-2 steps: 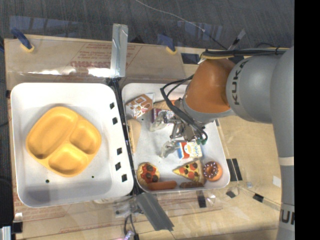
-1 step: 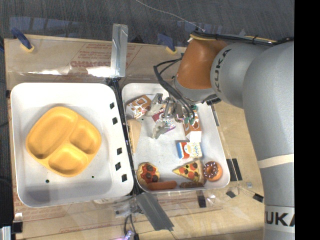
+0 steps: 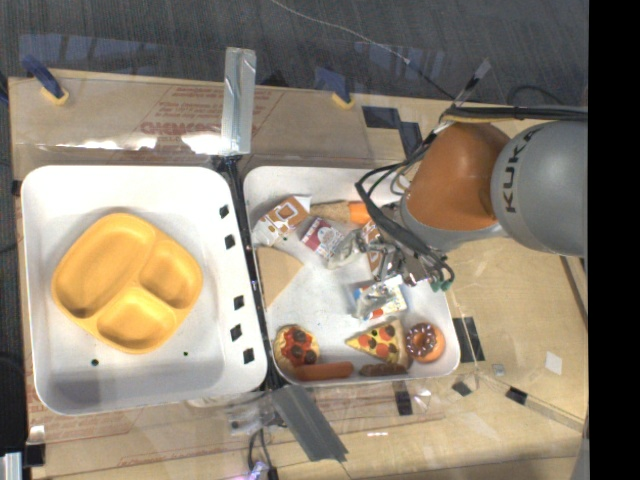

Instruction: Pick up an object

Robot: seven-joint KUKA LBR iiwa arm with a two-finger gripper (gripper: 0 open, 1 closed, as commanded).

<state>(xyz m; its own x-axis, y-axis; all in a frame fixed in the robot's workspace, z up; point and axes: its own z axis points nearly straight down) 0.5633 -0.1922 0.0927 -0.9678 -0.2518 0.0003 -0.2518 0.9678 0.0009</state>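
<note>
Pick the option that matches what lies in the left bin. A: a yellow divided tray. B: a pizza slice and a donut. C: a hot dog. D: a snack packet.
A: the yellow divided tray lies alone in the left bin, while the pizza slice, donut, hot dog and snack packet all lie in the right bin.

Both bins [image 3: 60, 388] are seen as smooth white plastic with a soft sheen; the divided yellow tray [image 3: 125, 280] in the left one looks like glossy moulded plastic. The arm [image 3: 545, 183] is finished in matt grey, with the orange band [image 3: 450, 183] smooth and semi-gloss, and black rubbery cables [image 3: 385, 183] are looped beside it. The bench [image 3: 520, 298] is covered in matt brown cardboard, strips of shiny clear and silver tape [image 3: 238, 98] are stuck on it, and the snack packets [image 3: 300, 226] are made of crinkled glossy foil.
</note>
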